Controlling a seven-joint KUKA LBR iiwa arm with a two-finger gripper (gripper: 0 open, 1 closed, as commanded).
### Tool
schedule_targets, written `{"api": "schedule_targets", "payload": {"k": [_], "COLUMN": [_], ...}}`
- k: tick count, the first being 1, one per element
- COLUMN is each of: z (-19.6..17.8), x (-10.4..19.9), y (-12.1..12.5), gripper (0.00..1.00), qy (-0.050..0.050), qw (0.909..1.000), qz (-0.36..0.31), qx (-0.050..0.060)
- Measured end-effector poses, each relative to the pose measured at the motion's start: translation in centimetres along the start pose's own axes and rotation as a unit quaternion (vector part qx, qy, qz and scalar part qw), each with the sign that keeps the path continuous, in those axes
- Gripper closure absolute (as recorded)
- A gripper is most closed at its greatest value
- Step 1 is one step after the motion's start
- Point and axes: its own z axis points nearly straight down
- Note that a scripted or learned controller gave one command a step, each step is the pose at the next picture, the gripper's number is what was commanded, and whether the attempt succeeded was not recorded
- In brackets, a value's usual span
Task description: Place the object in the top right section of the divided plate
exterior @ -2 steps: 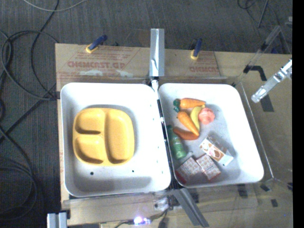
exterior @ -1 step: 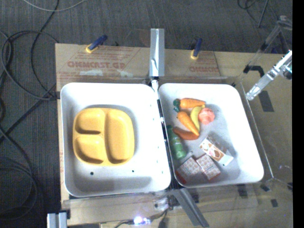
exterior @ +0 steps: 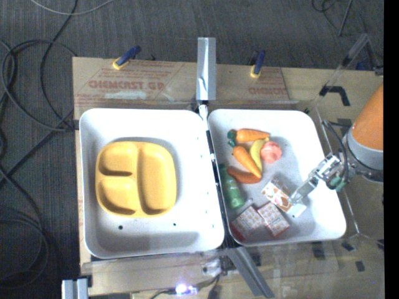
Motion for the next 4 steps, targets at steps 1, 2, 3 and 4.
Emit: {"api": "schedule_targets", "payload": {"k": [1,2,3,4], "z": [-5.4,9.9,0.3,-0.7], "x": [-1.9,-0.8,-2.3,-2.3], "y": [-0.7,-0.6,-2.5,-2.2], "gripper": [0.00,0.00,0.00,1.00], "qy": [-0.002,-0.008,-0.002,-0.003], "qw": [0.9989,0.9942,0.9786,0.9785], "qz": [-0.046,-0.107,-0.206,-0.206], "qx": [0.000,-0.004,-0.001,-0.003]}}
